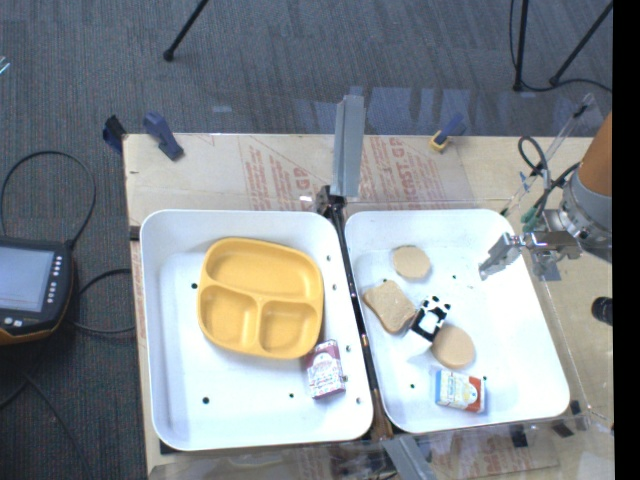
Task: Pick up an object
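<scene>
The right bin (520, 368) holds a round tan biscuit (411, 262), a slice of toast (390, 306), a small black-and-white block (431, 319), a second round tan piece (453, 346) and a white-and-blue carton (461, 390) near the front. My gripper (522, 253) hangs over that bin's right side, well right of the biscuit and apart from every item. It stands open with nothing between its fingers. The grey arm comes in from the right edge.
The left bin (165, 368) holds a yellow divided plate (262, 296) and a small maroon packet (325, 370) at its front right corner. A grey post (349, 148) rises behind the seam between the bins. Cables (535, 163) hang near the arm.
</scene>
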